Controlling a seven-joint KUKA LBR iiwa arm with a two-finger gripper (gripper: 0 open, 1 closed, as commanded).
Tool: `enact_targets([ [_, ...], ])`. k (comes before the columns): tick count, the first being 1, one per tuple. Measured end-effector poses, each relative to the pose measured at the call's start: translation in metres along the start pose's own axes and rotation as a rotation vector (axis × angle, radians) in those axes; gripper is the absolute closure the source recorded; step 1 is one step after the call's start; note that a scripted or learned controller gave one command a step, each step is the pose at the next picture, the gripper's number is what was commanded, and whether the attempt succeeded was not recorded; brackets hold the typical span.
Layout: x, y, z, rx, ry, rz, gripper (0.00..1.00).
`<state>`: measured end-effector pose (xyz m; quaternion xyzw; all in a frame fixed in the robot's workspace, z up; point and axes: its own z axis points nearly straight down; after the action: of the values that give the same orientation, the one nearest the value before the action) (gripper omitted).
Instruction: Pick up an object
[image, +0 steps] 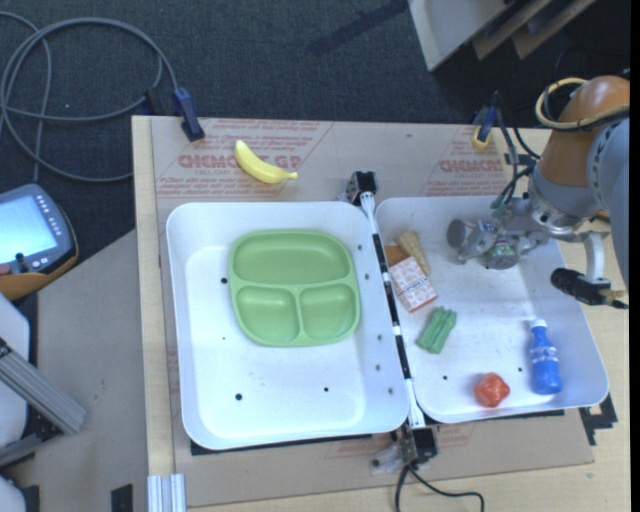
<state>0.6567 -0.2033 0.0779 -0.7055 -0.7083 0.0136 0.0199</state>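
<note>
Camera view puts the gripper (492, 246) in the upper part of the right bin (590, 385), over bare floor; whether it is spread or pressed together I cannot tell. The candidates lie lower and to the left: a carton (411, 285), a green piece (437, 330), a red object (491, 390) and a blue bottle (544, 358). Descending here would likely close on nothing, and the bottle might roll from a glancing touch.

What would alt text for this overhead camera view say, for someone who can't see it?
A grey robot arm's gripper hangs over the right white bin, which holds a blue bottle, a red object, a green object and a small carton. The left bin holds a green divided plate; a banana lies on the bench behind it.
</note>
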Motion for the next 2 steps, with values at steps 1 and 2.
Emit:
enact_targets([
  [1,-0.001,-0.001,-0.010,0.004,-0.003,-0.001,1.00],
  [2,0.016,-0.040,-0.082,-0.047,-0.009,0.004,1.00],
])
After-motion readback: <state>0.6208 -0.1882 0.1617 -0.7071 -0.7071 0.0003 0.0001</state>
